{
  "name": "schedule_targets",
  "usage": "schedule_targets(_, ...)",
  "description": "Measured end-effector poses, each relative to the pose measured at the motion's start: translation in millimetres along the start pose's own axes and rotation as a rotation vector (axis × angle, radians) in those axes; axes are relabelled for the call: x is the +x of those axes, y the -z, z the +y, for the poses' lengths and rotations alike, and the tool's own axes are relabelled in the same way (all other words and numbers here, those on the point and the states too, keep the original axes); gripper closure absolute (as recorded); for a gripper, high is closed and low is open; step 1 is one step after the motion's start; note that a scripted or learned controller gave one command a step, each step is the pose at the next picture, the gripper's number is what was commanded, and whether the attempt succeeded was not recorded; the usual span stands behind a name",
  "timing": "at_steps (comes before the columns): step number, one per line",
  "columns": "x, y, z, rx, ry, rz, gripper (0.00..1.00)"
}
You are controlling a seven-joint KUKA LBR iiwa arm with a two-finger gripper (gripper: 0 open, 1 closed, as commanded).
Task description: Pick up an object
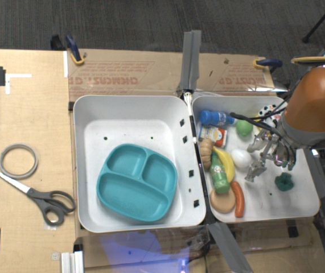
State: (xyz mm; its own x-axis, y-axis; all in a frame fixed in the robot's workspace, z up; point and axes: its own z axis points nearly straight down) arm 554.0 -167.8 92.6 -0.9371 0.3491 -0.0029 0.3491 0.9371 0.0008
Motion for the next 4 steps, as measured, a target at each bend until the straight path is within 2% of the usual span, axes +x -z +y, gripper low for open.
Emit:
schedule_targets(1,59.1,-0.4,47.9,0.001,-0.123,0.001,0.00)
schedule_targets(2,-53.8,0.3,54.6,0.000,0.044,-0.002,0.00)
schedule_targets(3,41.1,-0.6,4.8,0.001,0.095,0.001,0.00)
schedule_targets(4,-11.1,0.1,44.7,0.000,0.062,-0.002,0.00)
